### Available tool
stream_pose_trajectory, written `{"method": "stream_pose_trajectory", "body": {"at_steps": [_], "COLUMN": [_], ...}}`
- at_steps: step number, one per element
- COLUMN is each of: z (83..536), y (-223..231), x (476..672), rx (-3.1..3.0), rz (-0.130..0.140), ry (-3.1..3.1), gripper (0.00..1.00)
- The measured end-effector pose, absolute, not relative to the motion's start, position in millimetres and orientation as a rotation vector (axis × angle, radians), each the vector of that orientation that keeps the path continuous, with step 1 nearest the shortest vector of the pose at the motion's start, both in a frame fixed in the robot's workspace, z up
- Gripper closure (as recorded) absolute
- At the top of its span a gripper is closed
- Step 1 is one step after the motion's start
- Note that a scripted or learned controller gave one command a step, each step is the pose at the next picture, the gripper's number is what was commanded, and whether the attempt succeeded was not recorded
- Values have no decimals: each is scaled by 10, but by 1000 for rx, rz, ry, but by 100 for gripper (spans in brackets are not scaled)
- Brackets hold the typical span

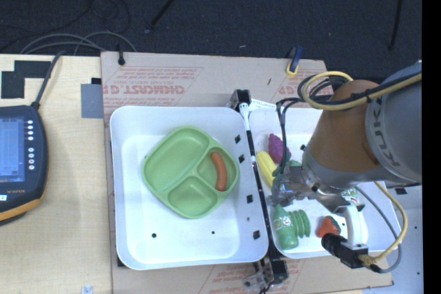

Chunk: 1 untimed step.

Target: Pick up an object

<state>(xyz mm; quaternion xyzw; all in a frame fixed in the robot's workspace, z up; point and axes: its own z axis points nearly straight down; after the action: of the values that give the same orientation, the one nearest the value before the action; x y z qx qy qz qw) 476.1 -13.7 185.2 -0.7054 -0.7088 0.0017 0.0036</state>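
The arm reaches over the right bin (pixel 303 253), its orange band and grey wrist covering much of that bin. My gripper (pixel 282 191) hangs low near the bin's left wall, just below a yellow corn-like item (pixel 264 164) and above a green toy (pixel 290 226). A purple item (pixel 275 146) lies behind the yellow one. An orange-red piece (pixel 327 225) rests to the right of the green toy. In the left bin (pixel 131 231) a green divided plate (pixel 180 175) holds a small sausage (pixel 220 170).
A black divider rail (pixel 253 169) runs between the two bins. A teach pendant (pixel 17 155) lies on the wooden bench at the far left. Cables and a white and black fitting (pixel 351 237) hang from the arm over the right bin's front.
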Motion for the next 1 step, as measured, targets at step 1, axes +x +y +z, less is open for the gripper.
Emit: {"method": "stream_pose_trajectory", "body": {"at_steps": [1], "z": [2916], "y": [-92], "x": [4781], "rx": [-2220], "rz": [0], "ry": [-2225], "gripper": [100]}}
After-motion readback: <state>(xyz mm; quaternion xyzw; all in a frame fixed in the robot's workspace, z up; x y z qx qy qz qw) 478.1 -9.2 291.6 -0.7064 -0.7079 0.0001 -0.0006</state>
